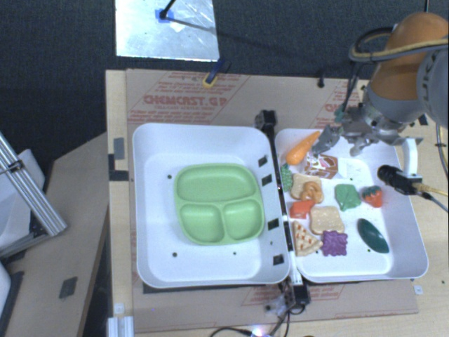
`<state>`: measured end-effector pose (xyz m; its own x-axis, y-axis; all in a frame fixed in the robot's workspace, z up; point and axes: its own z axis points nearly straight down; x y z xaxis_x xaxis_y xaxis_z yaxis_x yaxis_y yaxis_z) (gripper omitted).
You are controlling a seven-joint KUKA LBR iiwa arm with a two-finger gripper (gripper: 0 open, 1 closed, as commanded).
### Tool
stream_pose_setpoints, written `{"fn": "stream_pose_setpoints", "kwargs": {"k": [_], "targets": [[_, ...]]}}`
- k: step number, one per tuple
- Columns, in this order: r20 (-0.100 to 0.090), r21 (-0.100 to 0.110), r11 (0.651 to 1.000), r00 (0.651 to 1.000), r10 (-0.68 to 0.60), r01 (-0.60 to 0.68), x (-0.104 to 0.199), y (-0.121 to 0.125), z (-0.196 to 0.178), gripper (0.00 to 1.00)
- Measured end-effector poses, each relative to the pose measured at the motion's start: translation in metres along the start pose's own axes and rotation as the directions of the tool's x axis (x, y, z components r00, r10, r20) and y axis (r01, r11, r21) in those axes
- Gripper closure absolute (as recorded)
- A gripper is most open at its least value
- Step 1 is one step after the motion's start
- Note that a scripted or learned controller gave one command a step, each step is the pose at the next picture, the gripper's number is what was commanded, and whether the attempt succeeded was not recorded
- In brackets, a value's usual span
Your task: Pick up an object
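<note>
The right bin holds several toy foods. An orange carrot lies at its back left, with a red-and-white patterned piece just in front of it. Further forward lie a tan biscuit, a slice of toast, a pizza wedge, purple grapes, a green leafy piece, a red fruit and a dark green oval. My gripper hangs low over the bin's back, right beside the carrot and above the patterned piece. Nothing shows held in it.
The left bin carries a green divided plate. A black hinge strip runs between the two bins. A black cylinder on the arm juts over the right bin. A foil sheet lies behind the bench.
</note>
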<state>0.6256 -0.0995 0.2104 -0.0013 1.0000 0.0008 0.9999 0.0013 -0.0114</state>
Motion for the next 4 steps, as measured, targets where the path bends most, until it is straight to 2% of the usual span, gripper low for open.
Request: {"fn": "stream_pose_setpoints", "kwargs": {"k": [1, 2, 3, 4], "targets": [[0.001, -0.013, 1.0, 1.0, -0.002, 0.002, 0.0, 0.003, -0.008, 0.0], [0.001, -0.009, 1.0, 1.0, 0.0, 0.0, -0.003, 0.008, 0.052, 0.0], [0.003, -0.015, 1.0, 1.0, 0.0, 0.0, -0.009, 0.01, 0.093, 0.0], [0.006, -0.033, 0.999, 1.0, 0.001, -0.001, -0.011, 0.017, 0.099, 0.0]]}}
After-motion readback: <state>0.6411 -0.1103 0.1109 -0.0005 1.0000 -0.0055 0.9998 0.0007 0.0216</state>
